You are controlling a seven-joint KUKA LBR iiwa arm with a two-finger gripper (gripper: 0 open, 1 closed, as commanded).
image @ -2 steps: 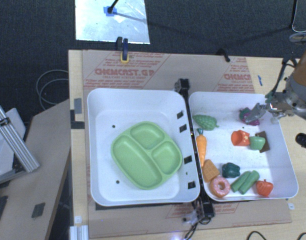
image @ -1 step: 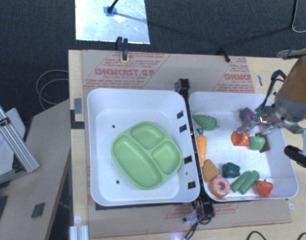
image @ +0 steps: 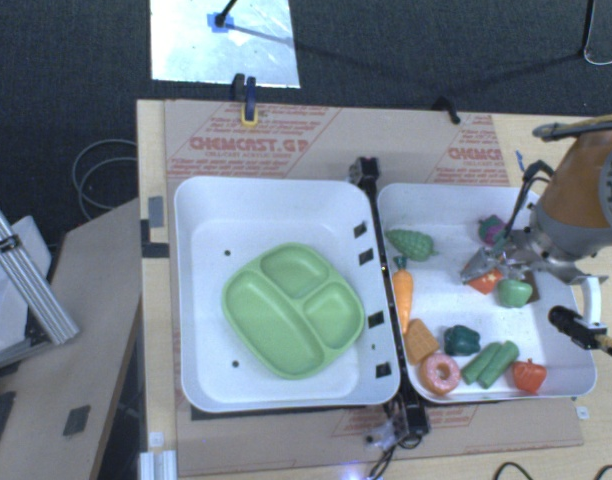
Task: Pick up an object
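Observation:
The right bin [image: 441, 226] holds several toy foods. My gripper [image: 483, 266] is down inside it, right of centre, directly over a small red-orange piece [image: 483, 284]. A light green piece [image: 515, 292] lies just to the right of that, under the wrist. A purple piece [image: 491, 230] sits behind the gripper. Whether the red-orange piece is gripped is hidden by the gripper body.
Also in the right bin are a dark green bumpy piece [image: 411, 243], a carrot [image: 402, 290], an orange slice [image: 419, 340], a pink donut [image: 441, 373], a teal piece [image: 462, 340], green pods [image: 490, 362] and a red piece [image: 529, 375]. The left bin [image: 216, 218] holds a green divided plate [image: 291, 310].

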